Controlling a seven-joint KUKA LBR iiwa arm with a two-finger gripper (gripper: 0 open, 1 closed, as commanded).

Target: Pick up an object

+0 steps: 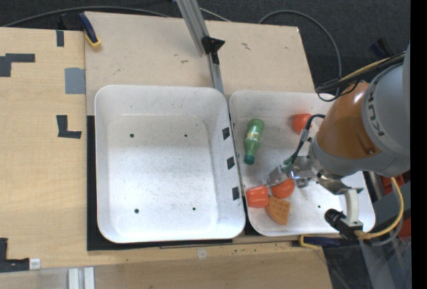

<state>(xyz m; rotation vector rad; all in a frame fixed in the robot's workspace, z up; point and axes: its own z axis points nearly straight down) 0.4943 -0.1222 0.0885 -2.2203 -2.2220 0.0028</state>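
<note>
Down at about four o'clock in the camera view, the pincer hangs low inside the right bin, reached in from the right on the grey arm with its orange band. Its tip sits right over a small red piece, touching or nearly so. How far its grip is spread, and whether it has hold of anything, I cannot tell, because the wrist hides that part.

Every loose thing lies in this bin, which explains why the arm works here. A green bottle lies on its side at about ten o'clock from the pincer, near the wall shared with the left bin. An orange-red ball rests at twelve o'clock, just beside the arm. An orange-red block sits at eight o'clock, against the near wall, and a tan waffle-patterned piece lies at six o'clock, just beside the red piece.

Judging by the pose, the red piece is the likely target. Its close neighbours could get nudged or crowd the grip. Both bins rest on a pale tabletop.
</note>
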